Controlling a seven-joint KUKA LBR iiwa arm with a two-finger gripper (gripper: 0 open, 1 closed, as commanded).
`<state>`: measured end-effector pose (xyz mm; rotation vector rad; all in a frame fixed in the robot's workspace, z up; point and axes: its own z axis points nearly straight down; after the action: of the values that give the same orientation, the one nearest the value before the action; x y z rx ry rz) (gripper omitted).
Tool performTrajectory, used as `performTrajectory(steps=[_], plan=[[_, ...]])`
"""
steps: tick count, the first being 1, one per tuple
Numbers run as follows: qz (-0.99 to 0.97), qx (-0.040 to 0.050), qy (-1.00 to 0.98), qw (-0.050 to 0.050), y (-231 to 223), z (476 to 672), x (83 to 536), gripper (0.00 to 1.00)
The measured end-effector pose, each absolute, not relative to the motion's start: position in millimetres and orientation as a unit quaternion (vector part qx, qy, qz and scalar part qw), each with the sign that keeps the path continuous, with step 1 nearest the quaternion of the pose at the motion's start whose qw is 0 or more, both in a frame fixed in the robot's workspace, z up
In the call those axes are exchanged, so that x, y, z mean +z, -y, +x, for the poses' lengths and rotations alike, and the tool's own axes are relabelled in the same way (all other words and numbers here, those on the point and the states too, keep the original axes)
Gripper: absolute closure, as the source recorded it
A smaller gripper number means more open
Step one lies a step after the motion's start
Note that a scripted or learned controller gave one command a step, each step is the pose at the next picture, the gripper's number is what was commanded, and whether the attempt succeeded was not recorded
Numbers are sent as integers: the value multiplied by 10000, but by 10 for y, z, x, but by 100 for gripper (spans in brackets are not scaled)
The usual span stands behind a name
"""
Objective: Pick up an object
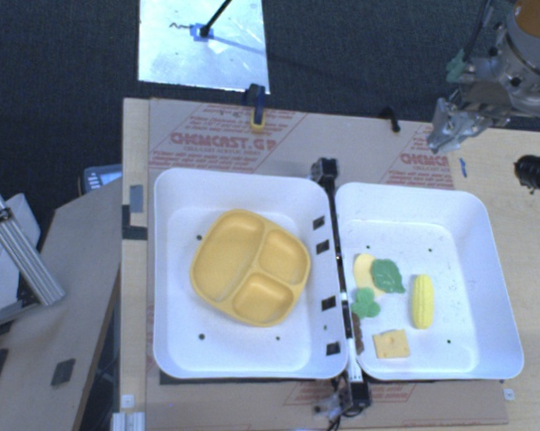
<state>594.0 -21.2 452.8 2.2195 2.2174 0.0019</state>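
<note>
The gripper (448,129) hung above the right bin's (492,238) far rim, grip state unreadable; the corn (422,301) lay apart from the other pieces, so a centred, crosswise descent looked the best approach.

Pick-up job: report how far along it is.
Nothing looks done yet. The hand hangs above the bench beyond the right bin's far rim, with no item seen in it. The corn cob, green pieces, and cheese-like square all lie in that bin. Left: descend, grasp one, lift.
</note>
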Motion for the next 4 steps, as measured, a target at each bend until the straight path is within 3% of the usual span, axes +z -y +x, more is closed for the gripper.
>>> performTrajectory(steps=[1,2,3,4], plan=[[7071,15,-7071,34,468,6615,4616,100],[7036,-21,-7105,-36,-260,6667,3270,100],[7039,59,-7103,31,-568,5857,4546,100],[7063,20,-7079,25,-496,6430,4612,100]])
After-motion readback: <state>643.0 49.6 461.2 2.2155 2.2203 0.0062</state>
